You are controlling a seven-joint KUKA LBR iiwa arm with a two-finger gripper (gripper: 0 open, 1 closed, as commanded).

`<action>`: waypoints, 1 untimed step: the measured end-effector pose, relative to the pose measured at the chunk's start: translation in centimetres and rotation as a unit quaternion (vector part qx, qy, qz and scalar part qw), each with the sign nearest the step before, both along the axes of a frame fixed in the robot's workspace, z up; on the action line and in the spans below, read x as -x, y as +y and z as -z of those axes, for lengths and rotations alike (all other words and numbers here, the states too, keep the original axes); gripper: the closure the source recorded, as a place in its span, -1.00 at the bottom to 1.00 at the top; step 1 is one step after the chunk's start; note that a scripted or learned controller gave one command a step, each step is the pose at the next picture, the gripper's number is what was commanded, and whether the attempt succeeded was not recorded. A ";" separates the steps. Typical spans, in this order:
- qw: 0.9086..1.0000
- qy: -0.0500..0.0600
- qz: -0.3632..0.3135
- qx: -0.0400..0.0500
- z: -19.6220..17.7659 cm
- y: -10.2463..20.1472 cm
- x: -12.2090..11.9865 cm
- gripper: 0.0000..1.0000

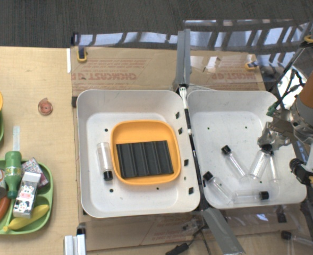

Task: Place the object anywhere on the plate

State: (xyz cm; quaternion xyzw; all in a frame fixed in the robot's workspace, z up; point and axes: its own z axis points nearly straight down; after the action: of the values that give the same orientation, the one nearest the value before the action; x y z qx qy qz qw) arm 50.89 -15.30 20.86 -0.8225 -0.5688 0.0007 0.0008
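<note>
Clear vials with black caps point(233, 161) lay scattered in the right bin point(220, 110), well apart from the orange plate point(144, 129) in the left bin point(92, 142). A dark ribbed slab point(145, 159) covered the plate's middle, and 1 more vial point(104, 160) lay just beside the plate's left edge. The jaws point(266, 147) hung over the vials at the right bin's far side from the plate; whether they were open or closed could not be told. A green tray of toy food point(18, 195) sat on the counter point(28, 78), left of the plate.
</note>
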 end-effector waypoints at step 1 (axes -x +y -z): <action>1.000 0.001 -0.018 0.001 0.5 -6.3 -5.8 1.00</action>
State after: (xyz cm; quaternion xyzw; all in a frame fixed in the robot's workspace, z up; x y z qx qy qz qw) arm 56.65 -21.55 20.36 -0.8124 -0.5831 0.0019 0.0005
